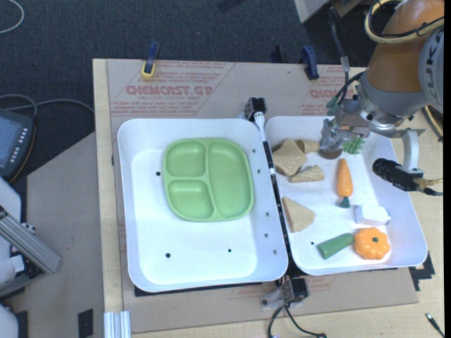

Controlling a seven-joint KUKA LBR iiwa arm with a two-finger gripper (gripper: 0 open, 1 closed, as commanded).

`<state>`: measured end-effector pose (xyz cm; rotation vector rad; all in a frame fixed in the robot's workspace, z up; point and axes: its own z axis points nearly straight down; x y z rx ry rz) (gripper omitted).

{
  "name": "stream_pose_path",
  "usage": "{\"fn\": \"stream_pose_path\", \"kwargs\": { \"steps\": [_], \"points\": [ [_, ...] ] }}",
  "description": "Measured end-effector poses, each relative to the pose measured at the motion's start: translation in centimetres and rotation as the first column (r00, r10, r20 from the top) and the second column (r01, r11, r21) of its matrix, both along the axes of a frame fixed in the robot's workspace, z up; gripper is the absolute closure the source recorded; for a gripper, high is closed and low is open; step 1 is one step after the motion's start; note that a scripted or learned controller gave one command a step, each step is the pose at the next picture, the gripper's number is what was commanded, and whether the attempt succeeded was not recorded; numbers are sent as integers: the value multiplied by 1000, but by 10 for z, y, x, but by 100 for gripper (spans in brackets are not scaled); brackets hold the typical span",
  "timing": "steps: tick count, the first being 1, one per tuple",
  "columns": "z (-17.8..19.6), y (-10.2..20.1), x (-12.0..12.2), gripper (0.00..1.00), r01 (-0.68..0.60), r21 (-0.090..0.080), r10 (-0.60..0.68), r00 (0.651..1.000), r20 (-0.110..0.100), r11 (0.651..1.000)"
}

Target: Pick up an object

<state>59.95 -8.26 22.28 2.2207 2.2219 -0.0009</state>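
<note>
Objects to pick: you have toy foods scattered in the right bin. A carrot stands lengthwise near the middle; an orange pumpkin sits near the front edge, with a green wedge just beside it on the left and a white block just behind it.
Bread pieces: three tan slices lie along the right bin's left side, one at the back, one small, one nearer the front.
Gripper: the gripper is low over the back of the right bin, next to a small green item and just behind the carrot. You cannot tell from this angle how far apart its fingers are or whether anything is held.
Open room: bare white floor shows between the carrot and the front bread slice.
Left bin: the left bin holds a green divided plate, with wide bare floor in front of it.
Edges: the two bins touch along a shared rim.
</note>
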Motion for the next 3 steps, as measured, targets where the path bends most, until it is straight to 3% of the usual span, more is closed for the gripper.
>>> {"fn": "stream_pose_path", "kwargs": {
  "steps": [1, 2, 3],
  "points": [
    [-6, -9, -11, 100, 2, 0, -2, 1000, -3, 1000],
    [11, 6, -8, 100, -2, 0, 2, 1000, 4, 1000],
    [-6, 3, -16, 100, 2, 1, -2, 1000, -4, 1000]
  ]
}}
